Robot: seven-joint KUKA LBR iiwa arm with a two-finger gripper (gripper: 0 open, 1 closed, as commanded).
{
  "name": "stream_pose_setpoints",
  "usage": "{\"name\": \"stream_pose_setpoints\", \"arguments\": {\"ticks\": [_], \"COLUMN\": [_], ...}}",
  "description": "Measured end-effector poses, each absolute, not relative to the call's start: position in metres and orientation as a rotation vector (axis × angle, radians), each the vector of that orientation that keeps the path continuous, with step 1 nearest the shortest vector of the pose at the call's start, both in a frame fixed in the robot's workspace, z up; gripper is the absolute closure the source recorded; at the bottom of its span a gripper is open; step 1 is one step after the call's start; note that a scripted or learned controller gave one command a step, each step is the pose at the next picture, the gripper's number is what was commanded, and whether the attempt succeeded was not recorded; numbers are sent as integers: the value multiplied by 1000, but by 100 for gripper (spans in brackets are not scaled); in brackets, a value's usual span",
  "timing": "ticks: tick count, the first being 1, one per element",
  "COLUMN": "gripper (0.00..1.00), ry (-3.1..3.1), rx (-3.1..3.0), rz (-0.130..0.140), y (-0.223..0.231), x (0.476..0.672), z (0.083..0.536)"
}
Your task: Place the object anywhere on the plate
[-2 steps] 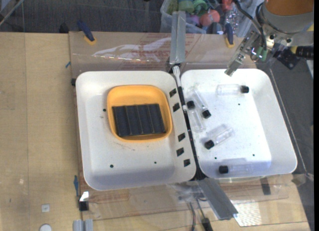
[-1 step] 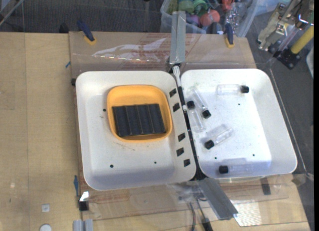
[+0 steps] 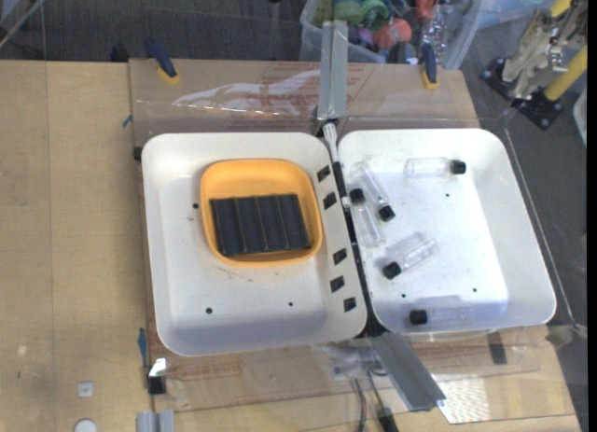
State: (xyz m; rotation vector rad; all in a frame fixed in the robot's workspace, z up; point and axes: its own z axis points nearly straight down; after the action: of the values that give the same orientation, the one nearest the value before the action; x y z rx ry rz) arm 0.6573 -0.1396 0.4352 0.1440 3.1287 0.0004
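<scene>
Several clear black-capped vials lie scattered in the right-hand white bin, while over in the left-hand bin a black ribbed block sits flat on the orange plate, pretty much dead centre from what I can see.

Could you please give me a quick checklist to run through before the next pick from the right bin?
1. Orange plate sits in the left bin: ok.
2. Space on the plate: not ok, a black ribbed block covers most of it.
3. Clear vials with black caps lie in the right bin: ok.
4. Vials apart enough to grasp singly: cannot tell, two by the divider lie close.
</scene>
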Motion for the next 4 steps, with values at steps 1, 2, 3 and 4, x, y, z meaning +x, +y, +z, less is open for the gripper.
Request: {"name": "stream_pose_setpoints", "arguments": {"ticks": [1,2,3,4], "gripper": [100,100,100,100], "ry": [3124,3026,2921,2651], "rx": [-223,-808,-1127,-1667], "rz": [-1,-2,-3,-3], "y": [-191,-224,-222,-222], "x": [664,668,669,669], "z": [435,435,435,435]}}
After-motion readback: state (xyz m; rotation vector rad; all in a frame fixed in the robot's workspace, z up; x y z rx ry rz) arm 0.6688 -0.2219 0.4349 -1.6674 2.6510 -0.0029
